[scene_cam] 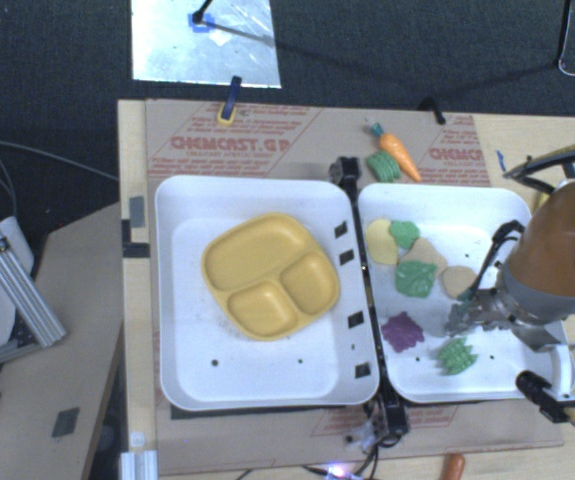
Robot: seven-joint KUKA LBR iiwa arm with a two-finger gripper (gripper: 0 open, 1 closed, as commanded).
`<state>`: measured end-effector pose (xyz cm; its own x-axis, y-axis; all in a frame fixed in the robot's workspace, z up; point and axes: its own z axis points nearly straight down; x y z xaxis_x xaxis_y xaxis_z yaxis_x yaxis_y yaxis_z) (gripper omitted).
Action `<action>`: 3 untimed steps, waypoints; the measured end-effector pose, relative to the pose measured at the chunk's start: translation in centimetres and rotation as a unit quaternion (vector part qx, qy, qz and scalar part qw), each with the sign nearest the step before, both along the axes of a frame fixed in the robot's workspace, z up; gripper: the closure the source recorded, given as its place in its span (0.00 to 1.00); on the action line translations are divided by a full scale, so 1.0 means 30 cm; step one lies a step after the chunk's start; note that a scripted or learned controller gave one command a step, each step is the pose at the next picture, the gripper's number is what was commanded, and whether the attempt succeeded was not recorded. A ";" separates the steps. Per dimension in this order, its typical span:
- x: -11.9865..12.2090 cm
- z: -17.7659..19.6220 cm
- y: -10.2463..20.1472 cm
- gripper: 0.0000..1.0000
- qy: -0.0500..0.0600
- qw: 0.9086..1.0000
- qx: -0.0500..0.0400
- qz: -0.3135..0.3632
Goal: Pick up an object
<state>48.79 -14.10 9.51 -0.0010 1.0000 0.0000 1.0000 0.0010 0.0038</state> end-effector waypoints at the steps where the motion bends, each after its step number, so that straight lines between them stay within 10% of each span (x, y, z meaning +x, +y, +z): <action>1: -0.003 -0.038 0.158 1.00 0.002 1.000 0.001 0.003; 2: 0.071 0.318 0.489 1.00 -0.005 1.000 0.002 0.007; 3: 0.008 0.731 0.605 1.00 -0.006 1.000 0.002 0.005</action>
<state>49.03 4.07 31.45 -0.0107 0.9999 0.0041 0.9998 0.0107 0.0153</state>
